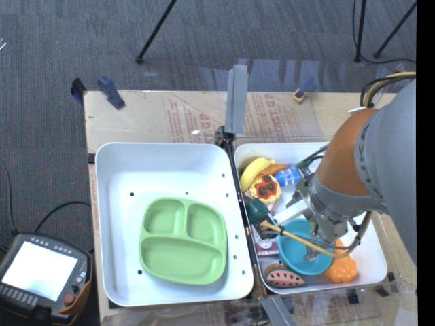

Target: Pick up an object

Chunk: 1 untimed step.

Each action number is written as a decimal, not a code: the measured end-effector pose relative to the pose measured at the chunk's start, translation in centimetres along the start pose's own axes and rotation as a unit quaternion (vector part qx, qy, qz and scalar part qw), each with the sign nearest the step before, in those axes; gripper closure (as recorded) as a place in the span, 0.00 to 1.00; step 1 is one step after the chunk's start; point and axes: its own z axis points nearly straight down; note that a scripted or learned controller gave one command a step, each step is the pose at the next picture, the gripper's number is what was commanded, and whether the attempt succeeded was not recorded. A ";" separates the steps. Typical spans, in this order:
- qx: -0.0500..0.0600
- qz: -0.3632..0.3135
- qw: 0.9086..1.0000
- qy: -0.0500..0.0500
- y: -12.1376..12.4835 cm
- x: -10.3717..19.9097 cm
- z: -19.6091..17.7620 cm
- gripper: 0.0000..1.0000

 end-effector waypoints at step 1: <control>0.000 0.062 0.998 -0.002 7.0 4.6 10.2 0.00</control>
